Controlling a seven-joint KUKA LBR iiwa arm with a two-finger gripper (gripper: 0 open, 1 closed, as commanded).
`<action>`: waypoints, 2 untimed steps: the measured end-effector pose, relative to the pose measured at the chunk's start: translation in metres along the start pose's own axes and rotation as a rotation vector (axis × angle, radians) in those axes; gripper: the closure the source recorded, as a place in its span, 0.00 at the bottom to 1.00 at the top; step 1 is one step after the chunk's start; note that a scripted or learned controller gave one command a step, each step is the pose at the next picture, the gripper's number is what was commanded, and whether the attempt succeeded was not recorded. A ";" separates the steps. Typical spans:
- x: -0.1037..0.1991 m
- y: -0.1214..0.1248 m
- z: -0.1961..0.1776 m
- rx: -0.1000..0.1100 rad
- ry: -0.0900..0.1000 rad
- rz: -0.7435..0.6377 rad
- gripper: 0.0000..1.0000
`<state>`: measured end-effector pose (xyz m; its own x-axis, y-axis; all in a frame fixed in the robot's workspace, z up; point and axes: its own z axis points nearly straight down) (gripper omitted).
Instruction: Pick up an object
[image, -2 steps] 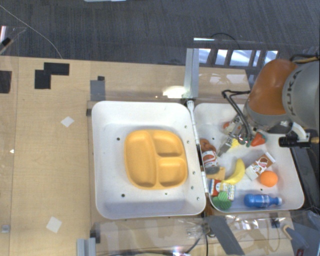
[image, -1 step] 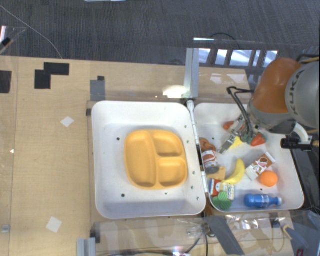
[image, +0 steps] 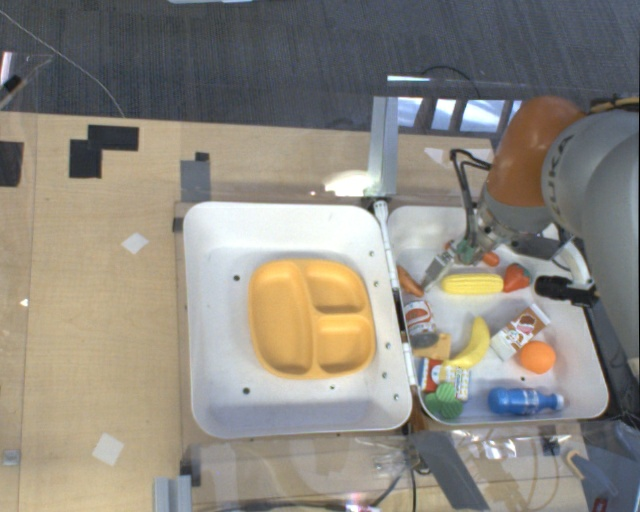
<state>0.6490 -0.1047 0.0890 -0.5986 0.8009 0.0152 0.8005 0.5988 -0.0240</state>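
My gripper (image: 456, 258) hangs low over the back of the right bin (image: 592, 392), under the orange-banded wrist (image: 528, 150). It sits just above a yellow corn cob (image: 472, 285) that lies crosswise there; I cannot see anything held in it. A small red-orange piece (image: 515, 277) lies right of the cob. A banana (image: 472, 343), an orange (image: 537, 357), a blue bottle (image: 525, 402) and a white and red carton (image: 522, 330) lie nearer the front.
The left bin (image: 215, 400) holds a yellow divided plate (image: 310, 318). Along the right bin's left wall lie a carrot (image: 408, 280), a red-labelled packet (image: 418, 318), a small box (image: 450, 380) and a green item (image: 447, 405). A metal post (image: 384, 140) stands behind the bins.
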 end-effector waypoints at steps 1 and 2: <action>0.003 0.014 0.000 0.002 0.010 0.280 0.00; -0.003 0.015 -0.014 -0.011 -0.012 0.274 1.00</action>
<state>0.6627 -0.0981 0.1029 -0.3598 0.9330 -0.0026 0.9329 0.3597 -0.0150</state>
